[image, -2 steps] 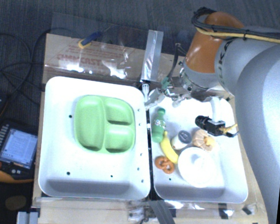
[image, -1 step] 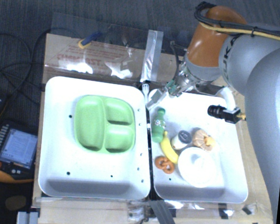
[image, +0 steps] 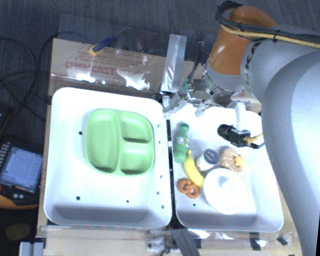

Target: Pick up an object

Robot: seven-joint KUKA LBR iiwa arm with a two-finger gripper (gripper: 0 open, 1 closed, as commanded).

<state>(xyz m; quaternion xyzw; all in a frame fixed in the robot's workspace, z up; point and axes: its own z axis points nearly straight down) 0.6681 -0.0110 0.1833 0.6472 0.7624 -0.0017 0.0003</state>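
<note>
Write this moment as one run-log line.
arm: over right bin's far edge | nothing seen held | left bin: green tray

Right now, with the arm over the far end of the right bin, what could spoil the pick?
1. The banana, pretzel, green bottle and white bowl lie crowded together, so the gripper may nudge neighbours.
2. The green bottle lies against the wall between the bins, leaving little room on that side.
3. The gripper sits near the right bin's far rim and could catch it.

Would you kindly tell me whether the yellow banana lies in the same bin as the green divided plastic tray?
No, the yellow banana lies in the right white bin, while the green divided plastic tray sits in the left white bin.
</note>
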